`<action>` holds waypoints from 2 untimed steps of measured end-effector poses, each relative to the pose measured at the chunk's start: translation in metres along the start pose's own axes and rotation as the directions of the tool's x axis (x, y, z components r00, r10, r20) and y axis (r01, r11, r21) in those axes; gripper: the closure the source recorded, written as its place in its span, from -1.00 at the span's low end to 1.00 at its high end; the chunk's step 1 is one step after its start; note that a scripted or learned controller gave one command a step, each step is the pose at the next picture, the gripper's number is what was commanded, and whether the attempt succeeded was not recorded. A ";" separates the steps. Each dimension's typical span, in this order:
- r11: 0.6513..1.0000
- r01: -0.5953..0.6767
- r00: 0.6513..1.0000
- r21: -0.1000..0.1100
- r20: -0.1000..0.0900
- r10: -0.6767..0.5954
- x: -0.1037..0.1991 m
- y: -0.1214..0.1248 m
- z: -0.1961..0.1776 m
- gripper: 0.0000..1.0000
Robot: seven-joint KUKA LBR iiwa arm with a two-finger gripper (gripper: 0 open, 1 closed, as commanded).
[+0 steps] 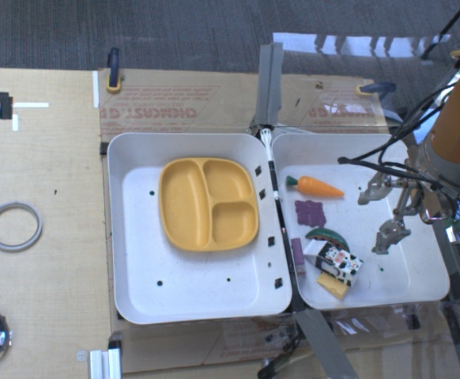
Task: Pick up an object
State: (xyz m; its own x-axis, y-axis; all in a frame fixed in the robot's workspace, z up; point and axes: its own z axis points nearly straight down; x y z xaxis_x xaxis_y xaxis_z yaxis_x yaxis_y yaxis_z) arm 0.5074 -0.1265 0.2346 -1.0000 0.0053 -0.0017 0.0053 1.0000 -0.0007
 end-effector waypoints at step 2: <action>0.915 -0.403 0.915 0.001 0.000 0.403 -0.113 -0.017 0.128 -1.00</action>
State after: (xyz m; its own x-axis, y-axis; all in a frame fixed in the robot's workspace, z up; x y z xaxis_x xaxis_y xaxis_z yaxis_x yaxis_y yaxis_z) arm 0.6206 -0.1438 0.1070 -0.9130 0.4080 -0.0021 0.4081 0.9130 -0.0009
